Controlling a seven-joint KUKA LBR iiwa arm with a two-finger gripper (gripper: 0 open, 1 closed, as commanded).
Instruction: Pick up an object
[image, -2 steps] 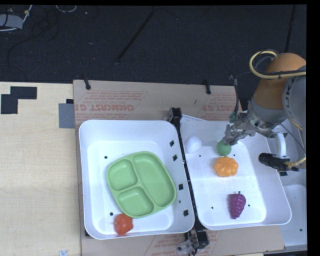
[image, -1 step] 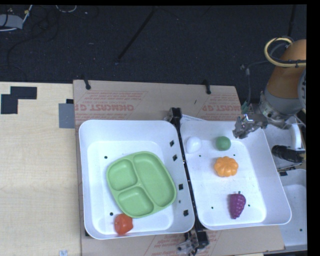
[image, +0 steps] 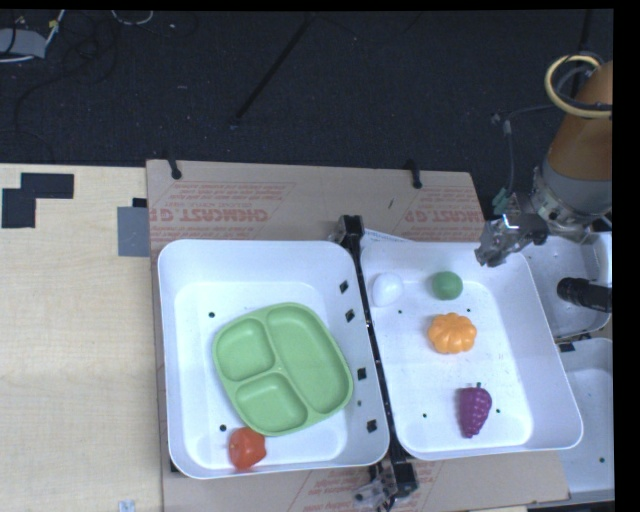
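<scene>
The right bin (image: 545, 345) holds a green ball (image: 446, 285), a white round object (image: 386, 289), an orange pumpkin-shaped toy (image: 452, 333) and a purple grape bunch (image: 474, 410). In the left bin (image: 185, 300) lie a green divided plate (image: 281, 368) and a red-orange toy (image: 246, 448) at the front. My gripper (image: 496, 245) hangs over the right bin's far right corner, above and to the right of the green ball, with nothing visible in it.
The bins sit on a cardboard sheet (image: 300, 205) on a pale wooden bench (image: 70, 350). A black divider (image: 365, 340) runs between the bins. The arm's grey and orange body (image: 580, 150) stands at the far right.
</scene>
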